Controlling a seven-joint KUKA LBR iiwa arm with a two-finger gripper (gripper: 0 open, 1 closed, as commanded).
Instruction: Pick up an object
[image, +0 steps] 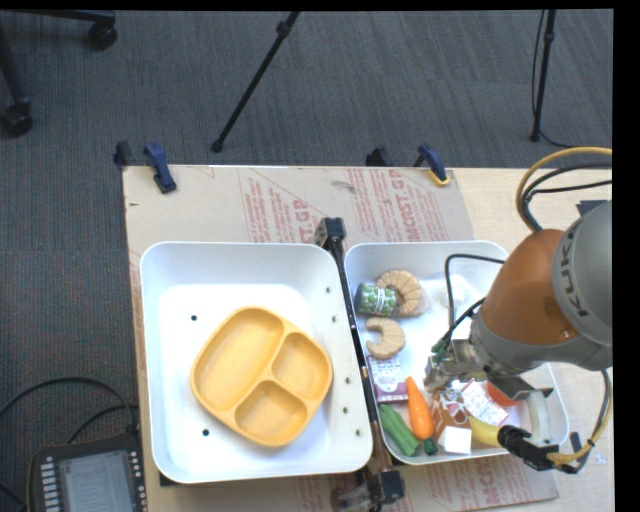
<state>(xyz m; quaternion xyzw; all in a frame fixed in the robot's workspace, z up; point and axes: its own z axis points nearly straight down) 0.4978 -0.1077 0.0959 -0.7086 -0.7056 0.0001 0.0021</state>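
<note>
— While the arm (545, 300) is hanging over the right bin (470, 255), what are you targeting?

— You're looking at the carrot (419, 407), lying at the near end beside the cucumber (400, 430). It's looking light, rigid, slick; you're best pinching across its thick middle.

— And the gripper (447, 370)?

— It's hovering just right of the carrot, slightly farther back. I cannot tell how it's set.

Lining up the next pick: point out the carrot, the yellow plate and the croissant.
carrot (419, 407): camera view, middle of its orange body.
yellow plate (262, 375): camera view, centre divider.
croissant (385, 338): camera view, middle of its curve.
</note>
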